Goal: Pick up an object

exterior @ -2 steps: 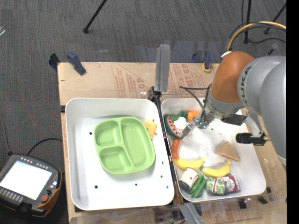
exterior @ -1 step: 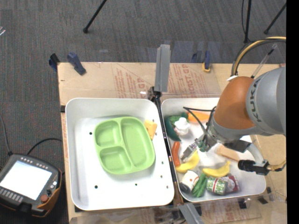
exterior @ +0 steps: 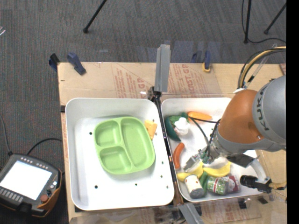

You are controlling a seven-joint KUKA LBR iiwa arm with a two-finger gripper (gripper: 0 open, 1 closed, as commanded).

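A: Banana (exterior: pixel 212 171) looks like the likeliest pick: it lies in the right bin (exterior: pixel 243 101), toward the near edge, with the arm's wrist (exterior: pixel 240 125) hanging right over it.

B: Is it held?

A: Not that I can see. The gripper (exterior: pixel 202 157) sits low among the clutter, just beside the banana and the red chili pepper (exterior: pixel 178 154), but nothing shows between the jaws. Whether they are spread or pressed together I cannot tell; the wrist covers too much.

B: What else is in that bin?

A: A green vegetable (exterior: pixel 174 125) with a small white piece on it at the far side, an orange carrot (exterior: pixel 200 115) beyond it, a pale jar (exterior: pixel 194 185) and a red and green can (exterior: pixel 219 185) lying near the front rim.

B: And the left bin (exterior: pixel 74 171)?

A: A green divided plate (exterior: pixel 124 144), and a yellow wedge (exterior: pixel 150 128) touching its right edge.

B: So how far along?

A: My judgement: the reach is made, the arm is down at the pile. A secure grasp and the lift remain. Everything rests on the bin floor.
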